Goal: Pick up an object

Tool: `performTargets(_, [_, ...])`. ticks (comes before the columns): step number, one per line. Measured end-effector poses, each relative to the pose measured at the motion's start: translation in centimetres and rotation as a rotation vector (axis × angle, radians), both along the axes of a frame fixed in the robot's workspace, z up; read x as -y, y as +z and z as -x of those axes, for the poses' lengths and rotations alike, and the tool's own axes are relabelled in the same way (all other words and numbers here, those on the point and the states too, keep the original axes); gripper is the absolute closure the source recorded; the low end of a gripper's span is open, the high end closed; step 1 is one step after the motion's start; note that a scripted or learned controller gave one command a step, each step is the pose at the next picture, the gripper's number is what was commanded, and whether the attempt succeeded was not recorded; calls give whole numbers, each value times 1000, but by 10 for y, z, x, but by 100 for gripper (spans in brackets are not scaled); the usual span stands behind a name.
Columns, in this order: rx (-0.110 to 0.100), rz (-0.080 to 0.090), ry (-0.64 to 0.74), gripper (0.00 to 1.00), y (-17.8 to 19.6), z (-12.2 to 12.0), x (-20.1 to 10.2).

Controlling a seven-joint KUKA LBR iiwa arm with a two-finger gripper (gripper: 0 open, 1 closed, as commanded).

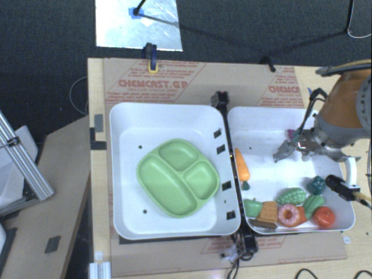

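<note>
Right bin [256, 127]: carrot [242, 166] left of gripper [286, 151].

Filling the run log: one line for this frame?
hand over right bin, nothing seen held | toy food heaped at near edge | carrot by divider | green plate in left bin

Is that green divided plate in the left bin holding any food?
Empty. The green divided plate shows three bare compartments; the toy food lies in the right bin.

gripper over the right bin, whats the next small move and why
Probably shift toward the near corner and lower: the gripper hovers over bare floor of the right bin, while the toy food, such as the donut and tomato, is piled there.
</note>
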State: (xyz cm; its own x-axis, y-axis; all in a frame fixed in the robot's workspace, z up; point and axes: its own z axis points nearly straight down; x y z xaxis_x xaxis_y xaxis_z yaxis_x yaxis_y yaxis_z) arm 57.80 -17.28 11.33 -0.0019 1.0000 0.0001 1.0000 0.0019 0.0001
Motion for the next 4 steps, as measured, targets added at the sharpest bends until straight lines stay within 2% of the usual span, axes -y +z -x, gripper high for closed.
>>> performTargets(1, [-1,0,-1,0,-30,0,-1])
performTargets(2, [4,0,-1,100,-18,-2,0])
performTargets(4, [4,1,-1,100,76,2,5])
